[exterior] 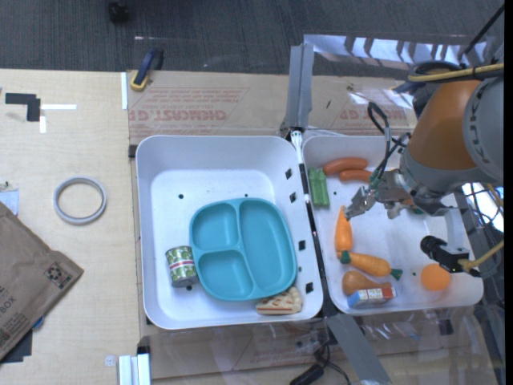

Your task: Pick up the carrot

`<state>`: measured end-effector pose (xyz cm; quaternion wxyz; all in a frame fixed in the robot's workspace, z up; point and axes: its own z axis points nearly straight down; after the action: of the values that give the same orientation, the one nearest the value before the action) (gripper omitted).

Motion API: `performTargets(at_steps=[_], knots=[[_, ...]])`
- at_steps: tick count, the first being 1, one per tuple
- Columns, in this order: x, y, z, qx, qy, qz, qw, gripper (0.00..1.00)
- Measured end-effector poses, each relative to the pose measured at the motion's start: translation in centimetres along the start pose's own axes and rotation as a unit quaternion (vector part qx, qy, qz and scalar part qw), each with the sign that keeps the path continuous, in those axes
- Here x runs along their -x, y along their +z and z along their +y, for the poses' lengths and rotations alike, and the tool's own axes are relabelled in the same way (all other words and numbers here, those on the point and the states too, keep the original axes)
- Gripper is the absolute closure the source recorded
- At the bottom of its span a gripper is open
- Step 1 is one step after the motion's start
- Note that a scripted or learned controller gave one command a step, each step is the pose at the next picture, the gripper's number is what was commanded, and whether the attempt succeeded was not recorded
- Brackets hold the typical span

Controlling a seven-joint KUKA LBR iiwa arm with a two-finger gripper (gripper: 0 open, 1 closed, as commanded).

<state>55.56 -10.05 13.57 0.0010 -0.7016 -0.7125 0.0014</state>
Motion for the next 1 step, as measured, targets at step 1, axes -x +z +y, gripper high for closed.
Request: performTargets(at_steps=[1], knots=[[0.12, 4.46, 0.46, 0.0, -0.068, 0.0, 0.9977, 0.0]])
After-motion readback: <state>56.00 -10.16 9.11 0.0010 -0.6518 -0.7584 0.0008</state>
